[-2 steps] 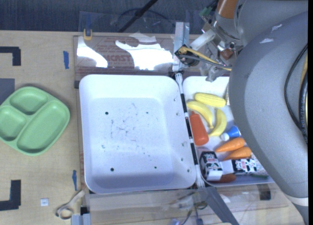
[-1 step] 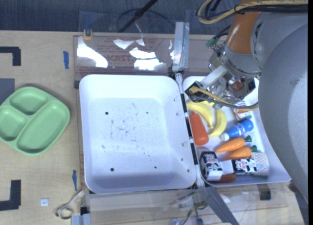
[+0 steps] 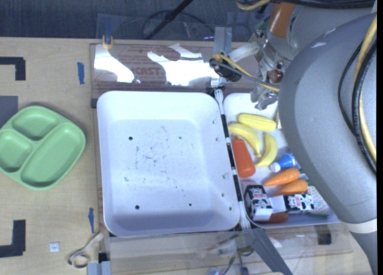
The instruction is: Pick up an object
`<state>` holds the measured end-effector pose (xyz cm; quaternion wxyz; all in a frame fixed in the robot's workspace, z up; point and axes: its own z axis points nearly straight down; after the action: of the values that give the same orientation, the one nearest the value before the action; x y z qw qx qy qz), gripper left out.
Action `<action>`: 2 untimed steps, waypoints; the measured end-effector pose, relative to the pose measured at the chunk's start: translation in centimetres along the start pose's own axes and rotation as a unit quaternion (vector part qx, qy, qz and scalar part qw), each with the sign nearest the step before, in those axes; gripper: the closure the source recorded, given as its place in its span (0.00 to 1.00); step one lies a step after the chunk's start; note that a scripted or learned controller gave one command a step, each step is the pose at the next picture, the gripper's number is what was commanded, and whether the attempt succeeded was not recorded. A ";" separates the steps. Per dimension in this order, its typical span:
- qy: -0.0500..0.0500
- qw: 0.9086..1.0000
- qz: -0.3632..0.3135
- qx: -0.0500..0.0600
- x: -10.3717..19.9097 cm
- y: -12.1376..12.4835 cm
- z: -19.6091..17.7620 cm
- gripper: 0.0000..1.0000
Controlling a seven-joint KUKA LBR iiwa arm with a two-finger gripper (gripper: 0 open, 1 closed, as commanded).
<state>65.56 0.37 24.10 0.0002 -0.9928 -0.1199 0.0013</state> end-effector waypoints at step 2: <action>0.000 0.996 -0.085 0.000 2.3 -14.3 -12.5 1.00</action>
<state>64.47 14.78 36.56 -0.0002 -0.9789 -0.2043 0.0014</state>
